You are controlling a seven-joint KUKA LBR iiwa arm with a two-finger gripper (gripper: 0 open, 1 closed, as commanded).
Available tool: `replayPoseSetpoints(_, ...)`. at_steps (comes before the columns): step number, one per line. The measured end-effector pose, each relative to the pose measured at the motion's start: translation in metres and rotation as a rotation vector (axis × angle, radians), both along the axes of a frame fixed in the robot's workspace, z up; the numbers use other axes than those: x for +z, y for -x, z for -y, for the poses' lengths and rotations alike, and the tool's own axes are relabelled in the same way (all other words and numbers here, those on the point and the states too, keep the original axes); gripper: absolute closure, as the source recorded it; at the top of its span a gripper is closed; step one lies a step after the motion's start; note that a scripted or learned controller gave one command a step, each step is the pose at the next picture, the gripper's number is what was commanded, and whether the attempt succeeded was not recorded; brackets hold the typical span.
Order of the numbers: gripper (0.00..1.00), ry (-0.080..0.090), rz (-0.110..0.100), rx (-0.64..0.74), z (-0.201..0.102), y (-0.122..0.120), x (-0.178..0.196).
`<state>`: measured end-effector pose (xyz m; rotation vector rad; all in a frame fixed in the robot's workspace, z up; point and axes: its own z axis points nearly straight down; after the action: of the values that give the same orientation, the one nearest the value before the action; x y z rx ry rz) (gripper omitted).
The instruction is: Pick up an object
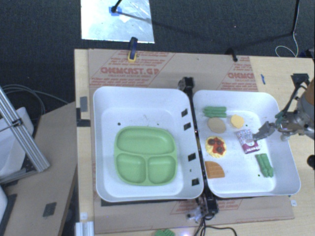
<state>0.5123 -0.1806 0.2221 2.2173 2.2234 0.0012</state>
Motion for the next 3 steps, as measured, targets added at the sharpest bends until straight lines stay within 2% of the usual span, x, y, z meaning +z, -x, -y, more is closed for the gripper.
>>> replayPoseSetpoints(1, 0.0, -0.003, -0.008, 0.004, -0.007, -0.048, -0.127)
replayPoseSetpoints(2, 1.0, 0.001, 0.003, 0.001, -0.005, -0.05, -0.109)
replayPoseSetpoints(3, 0.0, 0.001, 0.002, 0.001, -0.005, -0.05, -0.11)
